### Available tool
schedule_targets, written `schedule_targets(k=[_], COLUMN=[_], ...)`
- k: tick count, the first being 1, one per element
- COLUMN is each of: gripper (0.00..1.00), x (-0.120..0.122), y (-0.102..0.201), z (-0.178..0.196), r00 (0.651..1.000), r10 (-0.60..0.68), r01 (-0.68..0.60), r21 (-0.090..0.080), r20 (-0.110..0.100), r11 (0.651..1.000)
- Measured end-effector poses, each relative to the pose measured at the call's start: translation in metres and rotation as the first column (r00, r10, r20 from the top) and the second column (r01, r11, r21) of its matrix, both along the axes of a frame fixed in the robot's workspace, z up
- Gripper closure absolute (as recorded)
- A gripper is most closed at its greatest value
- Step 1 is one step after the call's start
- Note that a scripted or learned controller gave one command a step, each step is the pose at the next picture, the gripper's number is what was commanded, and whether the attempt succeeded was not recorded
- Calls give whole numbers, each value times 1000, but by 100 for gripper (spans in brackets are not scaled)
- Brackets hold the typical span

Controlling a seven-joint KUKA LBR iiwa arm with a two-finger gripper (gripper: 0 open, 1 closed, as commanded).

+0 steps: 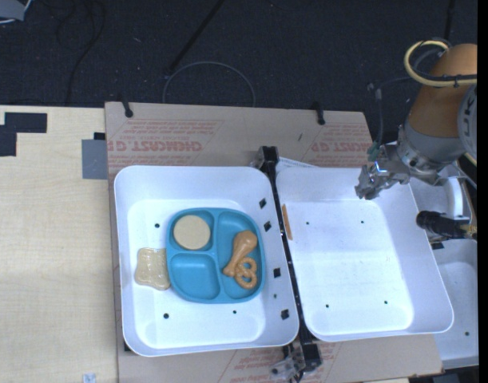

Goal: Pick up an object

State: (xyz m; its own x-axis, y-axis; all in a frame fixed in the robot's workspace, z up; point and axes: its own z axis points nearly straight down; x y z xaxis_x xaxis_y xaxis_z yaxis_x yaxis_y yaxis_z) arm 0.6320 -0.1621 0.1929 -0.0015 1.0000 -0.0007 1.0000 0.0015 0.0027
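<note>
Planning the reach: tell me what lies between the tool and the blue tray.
In the camera view, bare floor of the right bin and the bins' adjoining rims separate the tool from the blue tray.

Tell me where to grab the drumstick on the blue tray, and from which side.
Take the drumstick across its thin shaft, probably from straight above. It lies flat and slanted in the blue tray, thick end toward the pretzel, which it seems to touch. The hand should close crosswise to the shaft, clear of the tray's dividers.
</note>
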Motion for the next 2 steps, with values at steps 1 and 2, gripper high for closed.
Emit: schedule_targets(k=[1,2], gripper=[100,100], x=[-3,-3], y=[-2,-3], z=[63,77], r00=[1000,1000], r10=[0,2], r01=[0,-2], r21=[-1,1], r20=[2,-3], r11=[1000,1000])
